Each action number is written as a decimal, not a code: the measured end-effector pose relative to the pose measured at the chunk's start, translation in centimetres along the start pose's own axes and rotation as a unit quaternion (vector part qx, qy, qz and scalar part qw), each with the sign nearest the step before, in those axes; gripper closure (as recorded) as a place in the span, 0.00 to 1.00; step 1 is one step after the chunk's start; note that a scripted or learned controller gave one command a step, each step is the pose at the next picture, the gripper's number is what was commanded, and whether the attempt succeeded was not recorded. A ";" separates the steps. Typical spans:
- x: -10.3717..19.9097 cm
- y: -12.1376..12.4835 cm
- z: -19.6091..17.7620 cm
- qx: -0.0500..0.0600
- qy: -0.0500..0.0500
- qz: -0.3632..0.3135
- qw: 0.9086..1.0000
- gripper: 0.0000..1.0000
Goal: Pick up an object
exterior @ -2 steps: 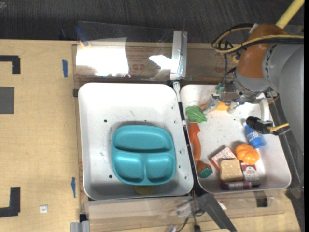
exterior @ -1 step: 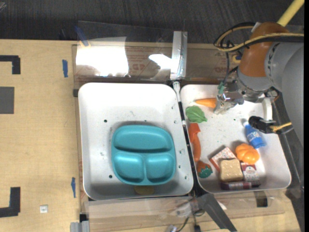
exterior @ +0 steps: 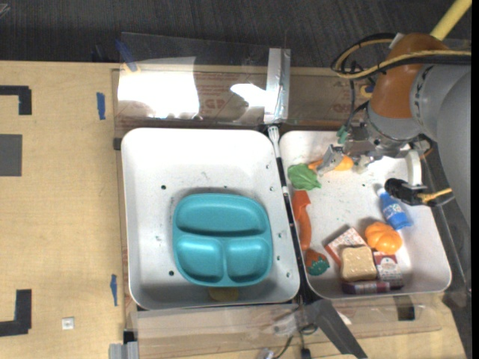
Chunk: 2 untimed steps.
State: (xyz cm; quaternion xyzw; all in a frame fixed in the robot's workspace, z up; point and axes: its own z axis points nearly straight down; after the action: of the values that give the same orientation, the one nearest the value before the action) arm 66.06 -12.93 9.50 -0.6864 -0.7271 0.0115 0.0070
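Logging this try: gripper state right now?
Gripper: low in the right bin, beside the green item; grasp cannot be told.

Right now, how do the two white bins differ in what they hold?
The left bin holds one large teal divided tray; the right bin holds many small items, such as an orange pumpkin and a blue bottle. The gripper is over the right bin, not the left. Both are shallow and white.

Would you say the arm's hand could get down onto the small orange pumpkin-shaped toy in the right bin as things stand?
Probably yes. The small orange pumpkin-shaped toy lies uncovered in the right bin, though a blue bottle and tan block crowd it. The hand sits at the bin's far side.
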 end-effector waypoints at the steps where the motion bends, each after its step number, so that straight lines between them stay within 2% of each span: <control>1: -0.1 -0.1 -1.0 0.003 0.000 0.000 1.000 1.00; 2: -0.1 -0.1 -1.0 0.002 0.000 0.000 1.000 0.00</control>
State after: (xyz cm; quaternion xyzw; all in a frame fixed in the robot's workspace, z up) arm 66.01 -12.98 10.49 -0.6862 -0.7273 0.0134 0.0081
